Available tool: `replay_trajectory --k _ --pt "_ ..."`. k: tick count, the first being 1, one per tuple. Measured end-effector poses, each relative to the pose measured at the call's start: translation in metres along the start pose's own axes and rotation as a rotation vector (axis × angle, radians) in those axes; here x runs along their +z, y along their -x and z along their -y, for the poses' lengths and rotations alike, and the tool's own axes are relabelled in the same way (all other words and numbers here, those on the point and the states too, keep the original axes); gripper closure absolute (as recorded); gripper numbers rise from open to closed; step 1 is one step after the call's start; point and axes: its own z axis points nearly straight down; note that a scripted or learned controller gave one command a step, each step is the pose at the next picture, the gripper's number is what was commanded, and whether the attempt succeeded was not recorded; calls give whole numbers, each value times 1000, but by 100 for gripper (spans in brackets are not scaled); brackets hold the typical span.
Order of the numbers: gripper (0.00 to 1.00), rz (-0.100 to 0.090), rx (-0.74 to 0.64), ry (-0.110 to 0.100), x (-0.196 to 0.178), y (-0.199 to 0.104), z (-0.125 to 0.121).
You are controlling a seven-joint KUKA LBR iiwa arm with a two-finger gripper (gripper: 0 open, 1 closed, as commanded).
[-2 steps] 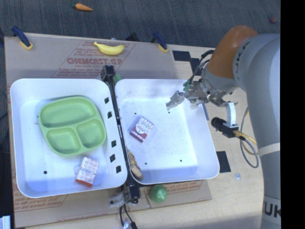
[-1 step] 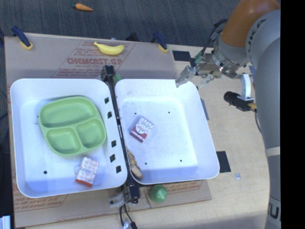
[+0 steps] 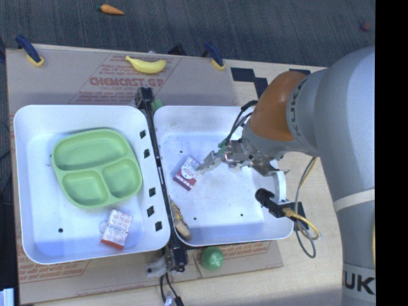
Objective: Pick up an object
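**Gripper at a small packet in the right bin**

Overhead slanted view of a bench bearing two shallow white bins set side by side on cardboard. The grey arm (image 3: 331, 107), with its orange band (image 3: 277, 107) above the wrist, reaches in from the right and extends over the right bin (image 3: 255, 231). The gripper (image 3: 207, 163) points leftward, its tip just at the upper right edge of a small red-and-white packet (image 3: 189, 173) that lies on the bin floor, left of the bin's centre. Whether the fingers are apart or closed cannot be told at this angle — the tip merges with the packet's edge, and the packet is not seen between the fingers.

At the lower left corner of the same bin lies a small tan object (image 3: 180, 224), pressed against the wall.

The left bin (image 3: 25, 171) holds a green divided plate (image 3: 97, 166) with three compartments, lying flat in the upper half of the bin. Below it, near the front wall, sits a second red-and-white packet (image 3: 116, 228) — well apart from the plate.

Outside the bins: a yellow banana (image 3: 146, 64) rests on the cardboard behind them, a green ball (image 3: 212, 258) sits just in front of the right bin, and an orange carrot (image 3: 112, 9) lies on the dark floor beyond the bench.
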Motion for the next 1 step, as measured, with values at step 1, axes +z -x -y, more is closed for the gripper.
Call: replay_trajectory --k 1 --pt "0 1 -1 -1 -62 16 -33"
